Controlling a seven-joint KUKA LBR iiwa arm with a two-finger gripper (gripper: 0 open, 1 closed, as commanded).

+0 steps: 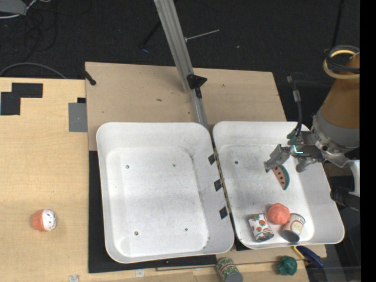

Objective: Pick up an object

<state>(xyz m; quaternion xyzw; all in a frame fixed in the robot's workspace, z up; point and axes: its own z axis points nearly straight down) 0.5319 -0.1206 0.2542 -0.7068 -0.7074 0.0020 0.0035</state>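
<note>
From the camera above, you are looking at two white bins side by side. In the right bin point(247, 140) the gripper point(281, 168) is hanging over the middle, and a thin watermelon slice toy point(284, 177) is sitting right at its tips. The slice looks like it is touching the fingers, but you cannot tell if the fingers are squeezing it or are apart, because they are small and dark here. The slice is also close to the bin floor, so it may be only lying there.

Near the front of that bin a red ball point(279, 212), a small can point(259, 227) and a little jar point(294, 225) are lying close together, well apart from the gripper.

The left bin point(111, 135) is sitting beside it. An orange toy point(44, 220) is resting on the wooden bench far to the left.

So the pick looks like it is only starting. Getting a firm hold and lifting the slice up are still to do.
</note>
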